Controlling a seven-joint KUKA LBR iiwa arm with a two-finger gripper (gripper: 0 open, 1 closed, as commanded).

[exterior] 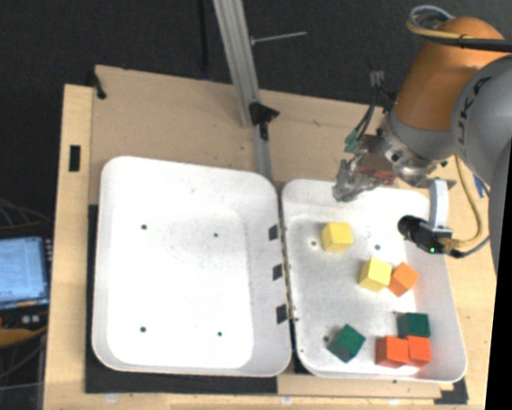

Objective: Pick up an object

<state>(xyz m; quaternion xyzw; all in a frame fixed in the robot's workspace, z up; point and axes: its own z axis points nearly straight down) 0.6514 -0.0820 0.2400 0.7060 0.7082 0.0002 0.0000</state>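
The right bin [313, 356] holds several small blocks. A yellow block [336, 236] lies near its far left, and a second yellow block [376, 275] touches an orange one [404, 279] in the middle. A green block [346, 343] sits at the front, with another green block [413, 324] and a red-orange pair [403, 351] at the front right. My gripper [353, 184] hangs over the far edge of this bin, above and behind the first yellow block, with nothing visibly between its fingers.
The left bin [181, 265] lies beside the right one, with black clips along the seam between them. A slanted metal post [240, 57] rises behind the bins. A handheld screen [7, 275] sits off the bench at the left.
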